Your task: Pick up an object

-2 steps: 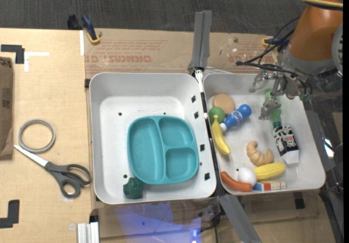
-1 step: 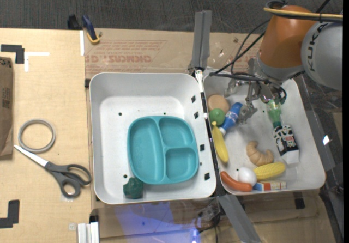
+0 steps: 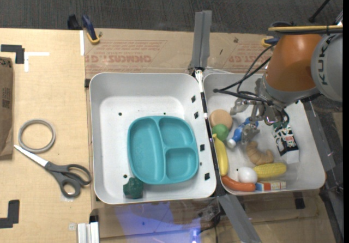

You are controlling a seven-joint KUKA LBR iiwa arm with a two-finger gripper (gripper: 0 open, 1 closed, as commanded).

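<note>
My gripper [image 3: 252, 129] hangs low over the middle of the right bin [image 3: 308, 144], under the orange-banded wrist [image 3: 292, 62]. Directly beneath and around it lie a small blue object [image 3: 236, 136] and a brown bread-like piece [image 3: 260, 155]. To its left sit a green ball [image 3: 221, 132] and a tan round item [image 3: 219, 117]. A banana [image 3: 221, 156] lies along the bin's left wall. A corn cob [image 3: 270, 170], a white egg [image 3: 246, 174], a red sausage [image 3: 238, 184] and a small box [image 3: 271, 186] rest at the front. A black-and-white carton [image 3: 287, 142] stands to the gripper's right.
The left bin [image 3: 109, 127] holds a teal divided plate [image 3: 162, 149] and a dark green lump [image 3: 133, 188] at its front. Scissors [image 3: 57, 171] and a tape roll [image 3: 36, 135] lie on the bench at far left. Cables [image 3: 245, 81] trail from the wrist.
</note>
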